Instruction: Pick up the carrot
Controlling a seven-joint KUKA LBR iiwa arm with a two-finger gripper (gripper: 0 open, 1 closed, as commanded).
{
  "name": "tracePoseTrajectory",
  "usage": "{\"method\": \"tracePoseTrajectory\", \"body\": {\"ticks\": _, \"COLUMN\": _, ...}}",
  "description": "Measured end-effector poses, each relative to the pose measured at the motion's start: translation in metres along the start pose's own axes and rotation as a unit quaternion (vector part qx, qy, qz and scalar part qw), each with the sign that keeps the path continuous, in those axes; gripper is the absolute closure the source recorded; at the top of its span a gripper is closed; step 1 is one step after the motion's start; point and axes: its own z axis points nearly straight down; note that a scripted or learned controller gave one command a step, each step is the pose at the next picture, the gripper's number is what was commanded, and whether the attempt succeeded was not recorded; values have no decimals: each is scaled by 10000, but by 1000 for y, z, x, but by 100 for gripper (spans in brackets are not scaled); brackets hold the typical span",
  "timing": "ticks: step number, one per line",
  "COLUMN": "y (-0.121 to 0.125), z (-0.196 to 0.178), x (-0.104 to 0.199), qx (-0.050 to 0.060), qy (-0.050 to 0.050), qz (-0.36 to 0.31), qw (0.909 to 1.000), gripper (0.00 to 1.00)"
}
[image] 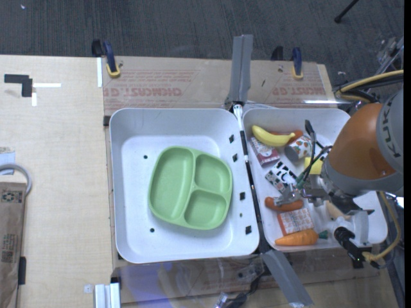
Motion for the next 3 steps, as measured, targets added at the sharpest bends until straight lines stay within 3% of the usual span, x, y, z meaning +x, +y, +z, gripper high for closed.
{"method": "tracePoseTrajectory", "body": {"ticks": 1, "y": 2, "z": -10, "x": 0, "qx": -22, "qy": 3, "qz": 14, "qw": 10000, "gripper": 100}}
{"method": "tracePoseTrajectory", "body": {"ticks": 2, "y": -7, "z": -94, "x": 42, "qx": 45, "qy": -24, "qz": 2017, "qw": 9794, "gripper": 100}}
{"method": "tracePoseTrajectory", "body": {"ticks": 3, "y": 37, "z": -121, "x": 36, "qx": 51, "qy": -39, "qz": 3790, "qw": 9254, "gripper": 100}}
